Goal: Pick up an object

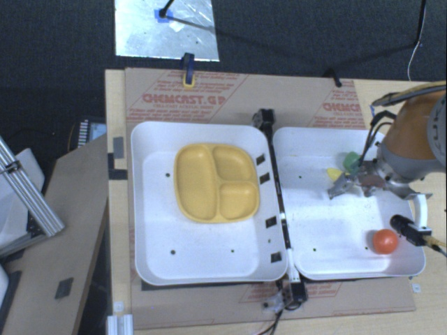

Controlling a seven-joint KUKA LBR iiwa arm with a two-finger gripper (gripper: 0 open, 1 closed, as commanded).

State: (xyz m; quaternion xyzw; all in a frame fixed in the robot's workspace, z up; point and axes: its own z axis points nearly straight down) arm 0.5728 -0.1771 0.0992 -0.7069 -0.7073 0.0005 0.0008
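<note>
The one readable text is printed in red on the brown sheet [230, 89] that lies under the two bins. Just behind the left bin [150, 208], on the bare strip of sheet, a line of red capitals reads "CHEMCAST", followed by a few smaller letters that look like "GP", though they are too blurred to be sure. The same red print shows again behind the right bin [307, 257], at a slant, where only something like "CHEMCAST" can be made out. More red marks peep out from under the front edge of the bins, too cut off to read.
</note>
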